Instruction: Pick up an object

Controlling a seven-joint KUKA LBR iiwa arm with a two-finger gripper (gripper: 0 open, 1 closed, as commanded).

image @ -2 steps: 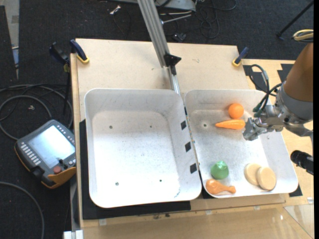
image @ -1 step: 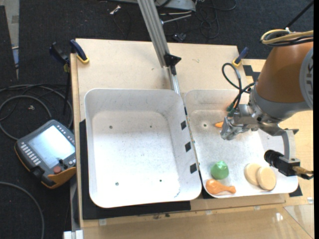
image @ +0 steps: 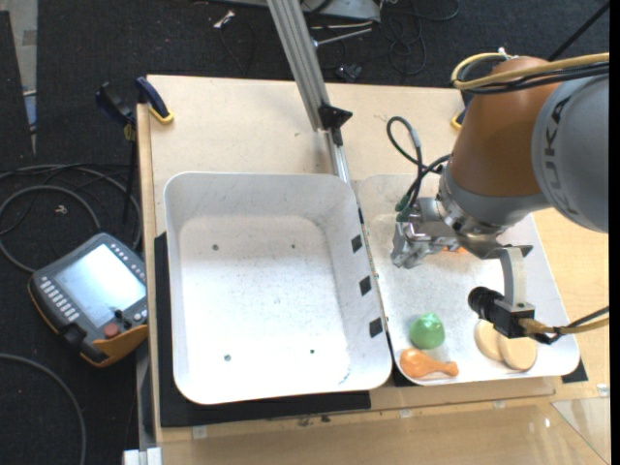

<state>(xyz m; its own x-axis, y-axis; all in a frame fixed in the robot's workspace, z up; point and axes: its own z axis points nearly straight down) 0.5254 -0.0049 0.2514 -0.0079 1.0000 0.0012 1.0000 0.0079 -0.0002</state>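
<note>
My gripper (image: 408, 251) hangs low over the upper left part of the right bin (image: 441, 294), close to the wall it shares with the other bin. A green ball (image: 426, 332) lies near this bin's front edge, well below the gripper. An orange pear-shaped toy (image: 427, 363) rests just in front of the ball. A beige rounded object (image: 507, 346) lies in the front right corner. A small orange patch (image: 449, 247) peeks out from under the wrist, and I cannot tell what it is. Nothing visibly sits in the gripper.
The left bin (image: 262, 279) takes up the bench's left half. A slanted aluminium pole (image: 300, 51) runs down to the bins' shared back corner. A black device (image: 491, 307) hangs off the arm above the beige object. A teach pendant (image: 92, 298) lies on the floor.
</note>
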